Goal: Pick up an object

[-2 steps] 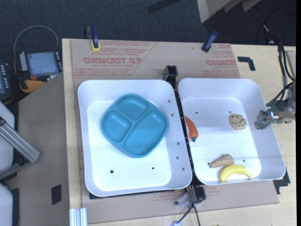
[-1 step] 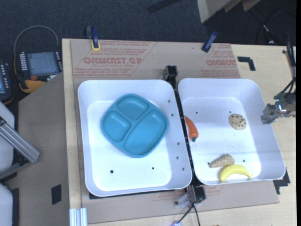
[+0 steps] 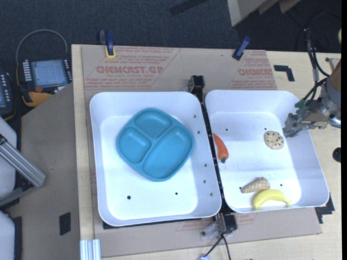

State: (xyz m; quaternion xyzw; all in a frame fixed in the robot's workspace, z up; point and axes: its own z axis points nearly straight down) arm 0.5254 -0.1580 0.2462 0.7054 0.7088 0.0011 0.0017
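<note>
The right bin (image 3: pixel 255 103) holds several small objects. A round speckled cookie (image 3: pixel 274 140) lies near its right side. An orange carrot (image 3: pixel 220 148) rests against the left wall. A tan shell-shaped piece (image 3: pixel 255 185) and a yellow banana (image 3: pixel 269 198) sit at the front. My gripper (image 3: pixel 293 125) hangs over the bin's right rim, just up and right of the cookie, with nothing visibly held.
A blue divided plate (image 3: pixel 155 143) lies in the left bin (image 3: pixel 108 188). A black clamp (image 3: pixel 196 83) sits where the bins meet at the back. Cables run beside the arm at the right edge.
</note>
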